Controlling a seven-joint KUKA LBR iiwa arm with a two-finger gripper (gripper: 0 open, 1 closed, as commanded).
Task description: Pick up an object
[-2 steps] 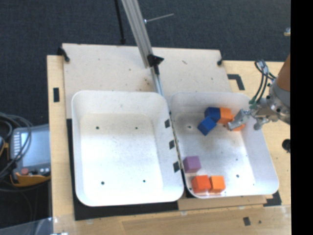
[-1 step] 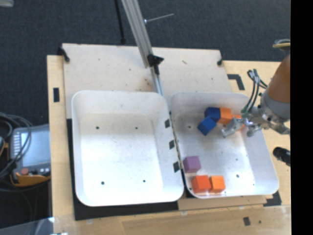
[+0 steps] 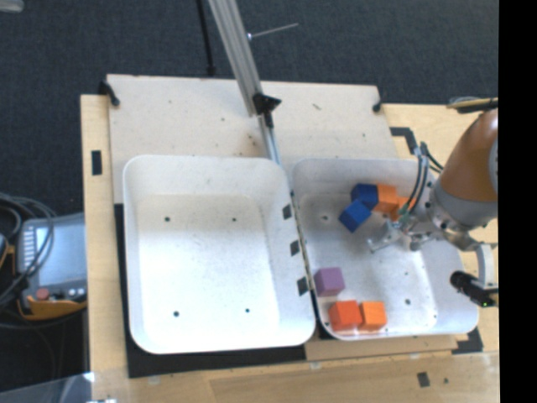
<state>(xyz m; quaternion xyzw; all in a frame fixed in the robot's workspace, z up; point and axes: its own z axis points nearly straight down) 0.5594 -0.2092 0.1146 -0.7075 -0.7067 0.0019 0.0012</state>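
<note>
Setting: a pale wooden tabletop (image 3: 96,225) seen from above at a slant, on dark carpet.
Bins: two shallow white bins side by side; the left bin (image 3: 210,250) shows its bare, speckled floor, and the right bin (image 3: 403,284) holds the blocks.
Arm: grey with an orange band (image 3: 471,162), reaching in from the right over the right bin.
Hand (image 3: 388,238): low over the middle of the right bin, just below the upper cluster of blocks; the picture is too blurred to tell whether it is wide or narrow, and no block is seen in it.
Upper cluster: two blue blocks (image 3: 359,206) touching each other, with an orange block (image 3: 387,198) just beside them on the right.
Purple block (image 3: 328,280): near the right bin's left wall, apart from the others.
Lower pair: a red-orange block (image 3: 344,314) and a lighter orange block (image 3: 372,314) side by side at the bin's near edge.
Pole: a metal pole (image 3: 239,53) slants up from between the bins.
</note>
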